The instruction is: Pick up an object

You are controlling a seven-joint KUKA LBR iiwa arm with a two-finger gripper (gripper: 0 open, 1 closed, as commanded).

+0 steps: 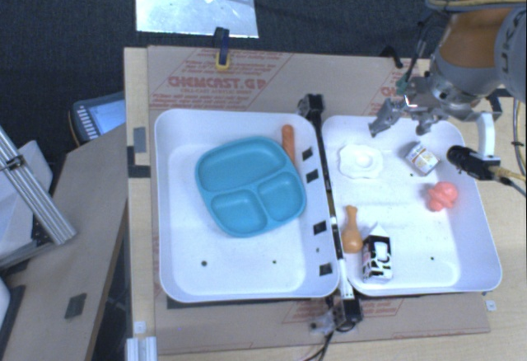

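My claw [403, 122] hangs spread and holding nothing over the far edge of the right bin [473, 269]: approach step, no grasp made. The small can [422, 158] lies just near-right of it; next I must descend squarely over it.

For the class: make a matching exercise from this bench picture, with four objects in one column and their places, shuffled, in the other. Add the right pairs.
Objects:
1. blue divided plate
2. pink ball
3. black-and-white carton
4. small can

Places:
A. right bin, near front edge
B. left bin, middle
C. right bin, far side, just below the gripper
D. right bin, right side

Pairs: 1-B, 2-D, 3-A, 4-C
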